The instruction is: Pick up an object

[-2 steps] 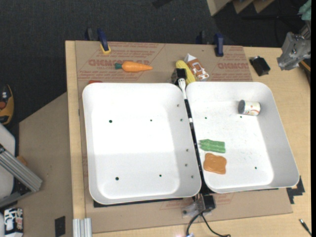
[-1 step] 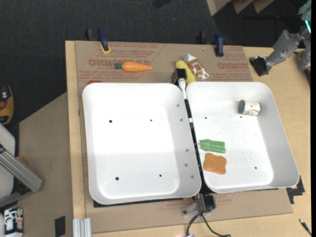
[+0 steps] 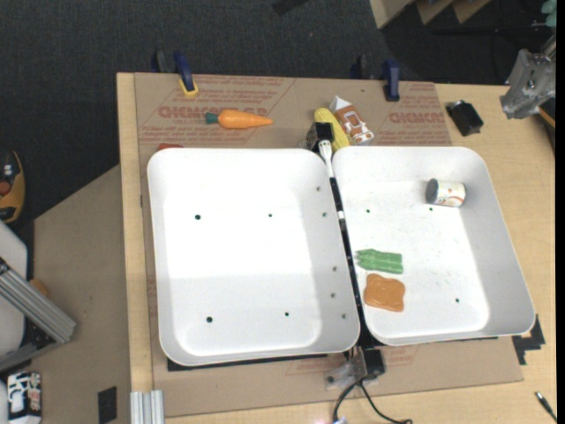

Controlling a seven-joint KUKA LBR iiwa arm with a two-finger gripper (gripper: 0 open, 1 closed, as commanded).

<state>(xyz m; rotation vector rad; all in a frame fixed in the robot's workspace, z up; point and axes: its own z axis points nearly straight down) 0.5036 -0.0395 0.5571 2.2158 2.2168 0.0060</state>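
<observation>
Camera view: the gripper (image 3: 528, 85) sits at the upper right, beyond the far right corner of the right bin (image 3: 494, 237), raised clear of the tabletop (image 3: 106, 263); its outline is too blurred to judge how far it is open, and nothing can be seen in its hold. Taking the right bin as landmark, three candidate objects lie inside it. A small can (image 3: 446, 193) rests on its side in the far part of the bin, long axis running roughly left to right across the view, and is the nearest item to the gripper, lying down and to the left of it. A green piece (image 3: 380, 261) lies close to the bin's left wall, long axis also left to right, and an orange piece (image 3: 385, 292) lies just on the near side of it, the two close together, possibly touching. Both are well apart from the can. The left bin (image 3: 177, 325) adjoins the right bin along a dark seam. Beyond the bins' far edge, on the cardboard sheet (image 3: 265, 95), lie a carrot (image 3: 240, 120) and a yellow and brown cluster (image 3: 340, 126), the latter beside the seam. In my judgement the can offers the shortest approach, with no obstruction between it and the gripper; the bin's raised rim is the only thing to clear.
</observation>
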